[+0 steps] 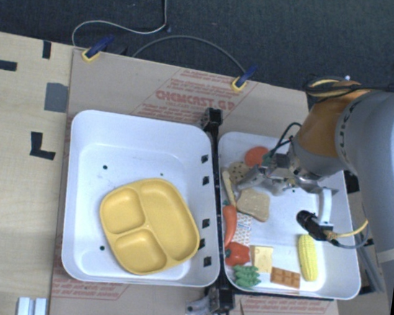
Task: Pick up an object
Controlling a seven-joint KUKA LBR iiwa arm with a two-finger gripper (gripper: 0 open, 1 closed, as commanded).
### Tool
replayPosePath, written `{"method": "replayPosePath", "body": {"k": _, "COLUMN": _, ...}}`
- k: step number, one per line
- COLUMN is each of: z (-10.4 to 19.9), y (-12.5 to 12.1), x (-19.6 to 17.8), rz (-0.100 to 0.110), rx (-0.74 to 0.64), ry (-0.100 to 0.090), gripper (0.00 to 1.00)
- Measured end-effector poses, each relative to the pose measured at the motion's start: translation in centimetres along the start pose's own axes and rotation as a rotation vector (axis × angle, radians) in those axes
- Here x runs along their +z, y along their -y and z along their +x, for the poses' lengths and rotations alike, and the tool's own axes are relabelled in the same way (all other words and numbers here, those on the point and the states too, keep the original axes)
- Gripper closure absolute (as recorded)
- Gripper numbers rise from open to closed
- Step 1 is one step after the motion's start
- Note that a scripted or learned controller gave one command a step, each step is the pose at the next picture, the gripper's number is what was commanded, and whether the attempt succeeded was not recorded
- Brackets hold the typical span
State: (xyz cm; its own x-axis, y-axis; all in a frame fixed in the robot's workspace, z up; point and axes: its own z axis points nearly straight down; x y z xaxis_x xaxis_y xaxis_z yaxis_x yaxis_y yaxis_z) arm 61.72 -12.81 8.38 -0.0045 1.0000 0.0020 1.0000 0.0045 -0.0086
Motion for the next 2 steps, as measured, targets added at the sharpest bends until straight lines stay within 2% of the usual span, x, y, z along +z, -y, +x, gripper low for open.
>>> {"method": "replayPosePath", "body": {"k": 1, "z": 2.4, "y": -5.3, "x": -0.1, "rz": -0.009, "rx": -0.001, "ry": 0.001, "gripper": 0.0}}
{"method": "replayPosePath", "body": {"k": 2, "z": 2.2, "y": -5.1, "x": -1.1, "rz": -0.008, "rx": 0.002, "ry": 0.004, "gripper": 1.0}}
